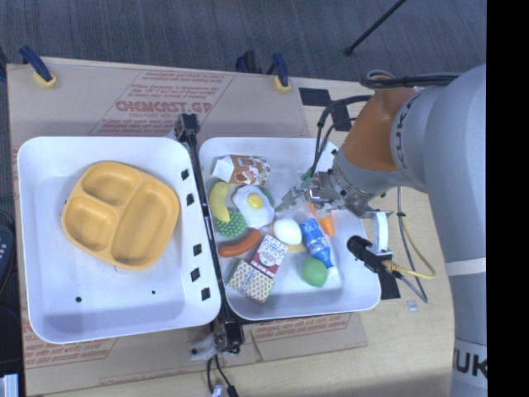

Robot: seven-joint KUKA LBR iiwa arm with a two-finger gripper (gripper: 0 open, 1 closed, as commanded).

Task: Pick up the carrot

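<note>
The carrot [326, 223] is a small orange piece lying in the right bin [355, 292], between a blue bottle [316, 243] and the bin's right wall. Its upper end is hidden under the wrist. My gripper [307, 198] hangs low over the bin, just above and left of the carrot. It stands open, with its metal fingers [291, 197] spread and nothing seen between them. The grey arm with its orange band [374, 135] reaches in from the right.
Packed around it in the right bin are a white egg [288, 231], fried egg [252, 205], banana [219, 201], sausage [240, 244], green lime [314, 273], two cartons [260, 267] and a packet [248, 169]. The left bin [50, 304] holds a yellow divided plate [120, 213].
</note>
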